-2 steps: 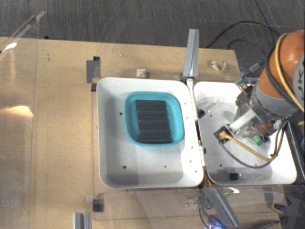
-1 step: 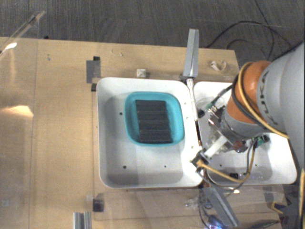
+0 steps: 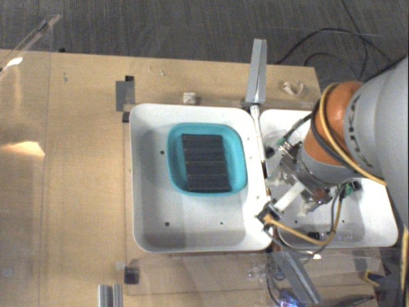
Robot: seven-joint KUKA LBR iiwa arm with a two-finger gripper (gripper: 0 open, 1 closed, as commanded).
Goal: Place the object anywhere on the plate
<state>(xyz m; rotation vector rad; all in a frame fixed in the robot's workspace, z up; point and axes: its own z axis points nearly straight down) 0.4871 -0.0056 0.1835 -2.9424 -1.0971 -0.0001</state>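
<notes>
A teal square plate (image 3: pixel 238 162) with a dark ribbed centre lies flat in the upper middle of the left white bin (image 3: pixel 192 232). Nothing rests on the plate. The grey arm with its orange band (image 3: pixel 332 123) reaches in from the right and hangs over the left half of the right bin (image 3: pixel 374 226). My gripper (image 3: pixel 291 184) points down there, close to the wall between the two bins, to the right of the plate. The wrist and its cables hide the bin floor under it.
A grey metal bar (image 3: pixel 257 72) stands at the back where the two bins meet. Loose cables (image 3: pixel 307 232) loop below the wrist by the right bin's front edge. Small black clamps (image 3: pixel 126 93) sit at the left bin's corners. Bare wooden bench (image 3: pixel 64 190) stretches to the left.
</notes>
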